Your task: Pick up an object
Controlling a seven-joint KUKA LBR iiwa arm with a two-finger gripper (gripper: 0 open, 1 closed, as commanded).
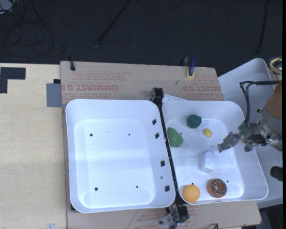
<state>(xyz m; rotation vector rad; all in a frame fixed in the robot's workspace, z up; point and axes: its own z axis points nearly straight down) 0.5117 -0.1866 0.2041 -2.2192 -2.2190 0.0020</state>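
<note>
Two bins (76, 109); six small objects (194, 121) inside one.

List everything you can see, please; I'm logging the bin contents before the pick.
bins: 2, white, side by side on the bench; left bin, right bin
dark green lump: 1, right bin, far side
light green lump: 1, right bin, by the divider
fried egg: 1, white with yellow yolk, right bin
white cup: 1, right bin, centre
orange: 1, right bin, near edge
doughnut: 1, brown, beside the orange
tool: 1, grey, over the right bin's right side

Dark floor (133, 23) strewn with cables (24, 32) — pale wooden benchtop (24, 166).
</note>
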